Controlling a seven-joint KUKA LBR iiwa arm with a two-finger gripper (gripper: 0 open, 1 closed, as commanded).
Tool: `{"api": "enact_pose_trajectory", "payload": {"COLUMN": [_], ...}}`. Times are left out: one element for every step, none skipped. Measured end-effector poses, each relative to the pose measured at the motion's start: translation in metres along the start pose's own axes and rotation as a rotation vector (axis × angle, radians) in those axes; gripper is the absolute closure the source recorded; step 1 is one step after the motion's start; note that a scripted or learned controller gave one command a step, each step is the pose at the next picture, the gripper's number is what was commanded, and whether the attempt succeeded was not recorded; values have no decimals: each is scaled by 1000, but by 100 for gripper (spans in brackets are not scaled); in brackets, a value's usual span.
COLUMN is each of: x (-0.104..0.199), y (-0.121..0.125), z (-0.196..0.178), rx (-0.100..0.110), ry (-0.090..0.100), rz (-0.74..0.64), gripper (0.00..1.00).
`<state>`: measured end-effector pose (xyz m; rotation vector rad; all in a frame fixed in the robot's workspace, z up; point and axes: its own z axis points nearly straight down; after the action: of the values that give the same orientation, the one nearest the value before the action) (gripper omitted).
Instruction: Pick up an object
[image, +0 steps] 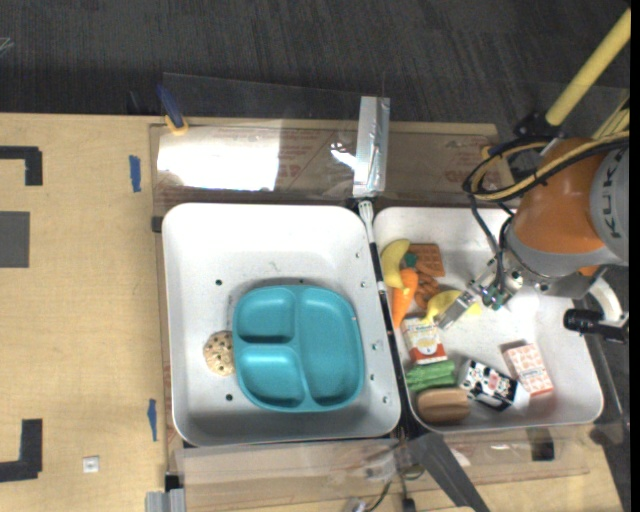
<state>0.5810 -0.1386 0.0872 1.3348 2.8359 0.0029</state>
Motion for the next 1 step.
{"api": "enact_pose_trajectory", "payload": {"x": [-16], "y": [36], "z": [1], "rx": [1], "ry": [0], "rz": [220], "gripper": [0]}}
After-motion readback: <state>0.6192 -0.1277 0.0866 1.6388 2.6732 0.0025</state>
